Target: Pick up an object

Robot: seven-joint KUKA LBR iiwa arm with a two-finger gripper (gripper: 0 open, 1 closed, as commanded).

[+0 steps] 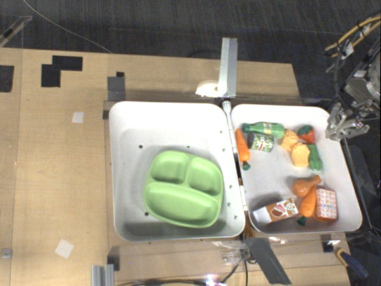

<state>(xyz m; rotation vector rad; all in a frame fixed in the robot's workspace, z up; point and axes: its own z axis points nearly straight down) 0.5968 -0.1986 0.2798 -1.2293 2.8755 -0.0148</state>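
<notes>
the end effector (344,124) hovers at the right bin's (342,177) far right edge — whether it is open or closed, i cannot tell. toy food fills that bin — a green bottle (264,128), a carrot (241,147). a green tray (184,187) sits in the left bin (125,159).

No text can be read at this size. The green bottle (264,128) near the back edge of the right bin (351,213) carries a label, the small can (260,142) beside it a printed wrap, and the two cartons (275,211) (325,205) by the front edge show printed faces, but every word on them is too blurred to read
</notes>
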